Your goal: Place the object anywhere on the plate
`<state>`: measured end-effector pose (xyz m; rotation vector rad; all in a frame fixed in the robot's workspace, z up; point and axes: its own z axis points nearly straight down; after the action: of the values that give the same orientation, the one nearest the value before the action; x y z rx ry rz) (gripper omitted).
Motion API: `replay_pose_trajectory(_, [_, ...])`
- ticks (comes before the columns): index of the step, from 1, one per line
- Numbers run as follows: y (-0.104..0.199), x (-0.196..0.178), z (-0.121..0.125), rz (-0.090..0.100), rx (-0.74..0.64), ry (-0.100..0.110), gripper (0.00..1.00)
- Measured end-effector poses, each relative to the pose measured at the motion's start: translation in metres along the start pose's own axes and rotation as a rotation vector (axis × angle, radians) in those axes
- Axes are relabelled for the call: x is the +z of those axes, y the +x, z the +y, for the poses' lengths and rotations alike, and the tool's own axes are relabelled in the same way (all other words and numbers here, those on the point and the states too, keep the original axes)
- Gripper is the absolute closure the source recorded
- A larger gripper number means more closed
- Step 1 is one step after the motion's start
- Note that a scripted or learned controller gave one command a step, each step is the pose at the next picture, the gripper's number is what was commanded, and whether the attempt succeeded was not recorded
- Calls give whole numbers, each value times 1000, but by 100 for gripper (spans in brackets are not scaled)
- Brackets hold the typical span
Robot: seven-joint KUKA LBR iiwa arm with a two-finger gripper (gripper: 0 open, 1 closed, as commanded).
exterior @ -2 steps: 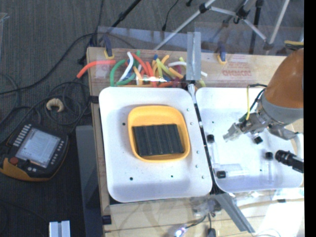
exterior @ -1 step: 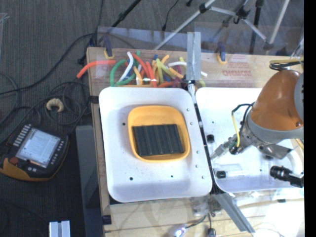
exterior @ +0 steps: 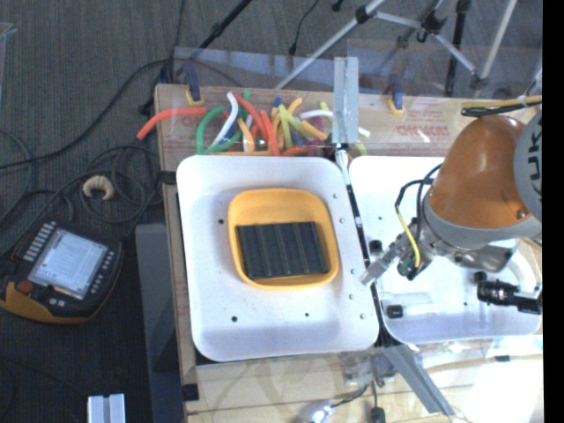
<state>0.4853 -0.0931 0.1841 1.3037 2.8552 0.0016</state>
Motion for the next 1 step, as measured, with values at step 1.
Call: replay_pose_trajectory(1, [-2, 1, 68, 2, -171, 1, 100])
